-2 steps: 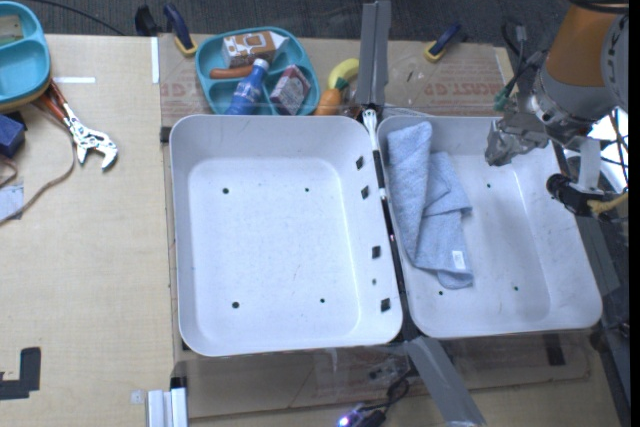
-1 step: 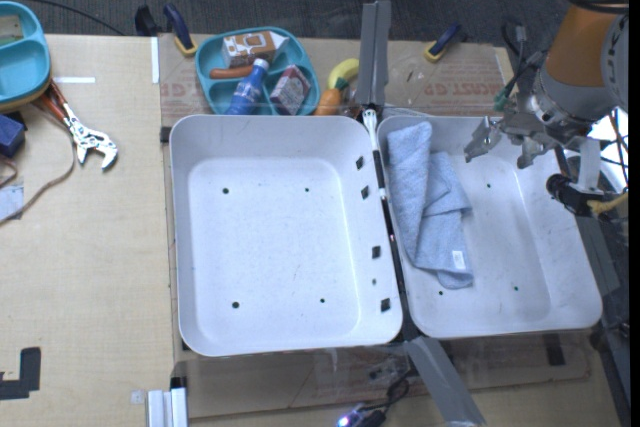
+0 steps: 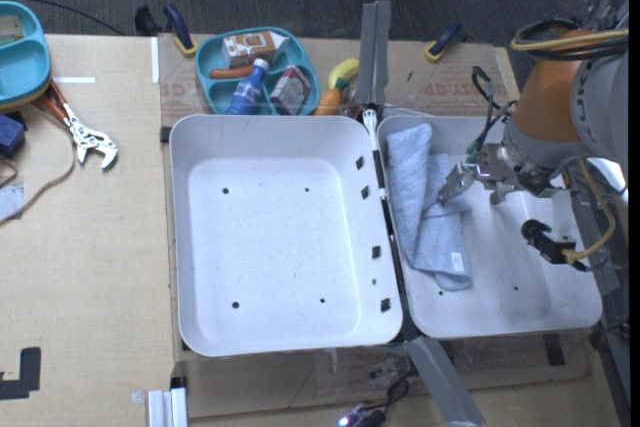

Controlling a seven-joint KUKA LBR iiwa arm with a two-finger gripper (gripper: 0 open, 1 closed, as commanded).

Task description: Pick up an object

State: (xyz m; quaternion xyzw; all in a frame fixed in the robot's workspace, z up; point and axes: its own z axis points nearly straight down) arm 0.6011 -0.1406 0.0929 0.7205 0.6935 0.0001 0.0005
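**Gripper beside the cloth in the right bin**

The landmark here is the folded pale blue-grey cloth [image 3: 422, 205], which lies inside the shallow white right-hand bin [image 3: 520, 305], against the bin's left wall and running from its far end toward its middle. A small white tag shows at the cloth's near corner.

Just to the right of the cloth, the metal two-finger gripper [image 3: 452, 187] hangs from the grey arm with the orange band [image 3: 560, 95]. Its fingers stand a little apart, their tips at or just over the cloth's right edge; nothing sits between them, and whether they touch the fabric cannot be told.

To the left of the cloth, past the dividing walls, lies the shallow white left-hand bin [image 3: 280, 335]. Beyond the cloth's far end, on the bench, sits a teal divided plastic tray [image 3: 212, 87] with small items in it, and a yellow banana-shaped toy [image 3: 343, 72] rests near it. Far to the cloth's left, a silver adjustable wrench [image 3: 90, 141] lies on the wooden bench top.
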